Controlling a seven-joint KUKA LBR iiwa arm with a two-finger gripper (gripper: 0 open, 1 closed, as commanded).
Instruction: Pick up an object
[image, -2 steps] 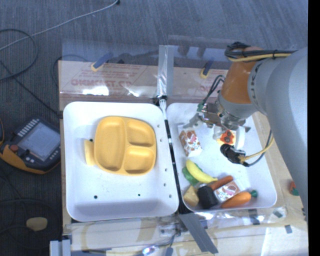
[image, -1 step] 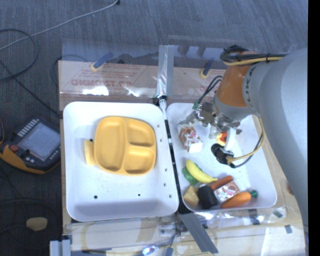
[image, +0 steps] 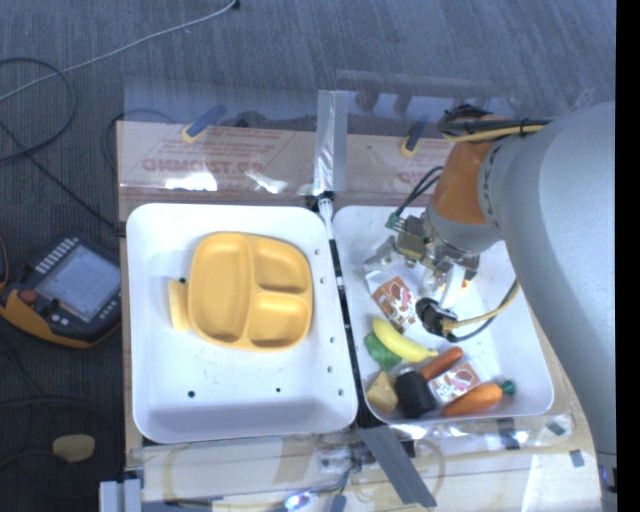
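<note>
Your pincer (image: 437, 270) hangs low in the right bin (image: 530, 385), its spread not discernible, over a packet (image: 395, 300) beside the banana (image: 402, 343); approach is in hand, and next you need a clean descent.

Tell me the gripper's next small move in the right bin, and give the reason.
Probably a short move down and toward the camera-near end of the right bin. The gripper sits over the bin's far half beside a small red and white packet, while the banana, carrot and the other items lie clustered nearer the front. Nothing is visibly held.
</note>
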